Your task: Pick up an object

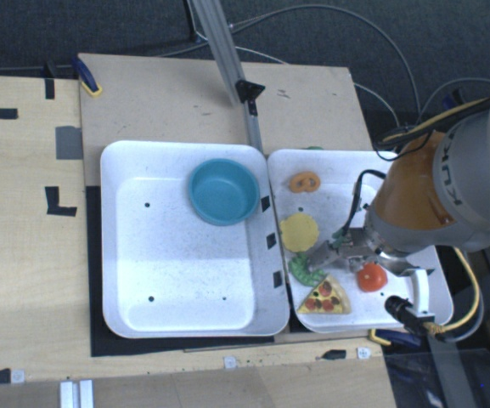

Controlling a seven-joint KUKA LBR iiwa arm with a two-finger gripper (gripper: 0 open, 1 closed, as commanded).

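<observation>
Nearest the lens, along the bottom edge, runs the bare wooden counter (185, 372), carrying two shallow white bins side by side. Left bin (134, 253): one blue bowl (223, 191) sits in its upper right corner, upright, well apart from the arm. Right bin (334, 161): five small items noted. A pretzel-like orange piece (304, 182) lies near the top; a yellow round piece (300, 231) lies below it; a green leafy piece (304, 269) lies just beneath that; a pizza slice (326, 298) rests at the bin's lower edge; a red tomato-like piece (371, 277) lies to the right of the slice. The end effector (319, 259) reaches in from the right, low over the bin, its tip at or just beside the green leafy piece; whether it is open or closed cannot be told at this resolution, and nothing is confirmed in its grasp. Judgement: the step in hand is the approach to the green piece. To do it well, the tip should be centred on that piece alone, clear of the yellow piece and the bin wall, then closed firmly and lifted straight up.
</observation>
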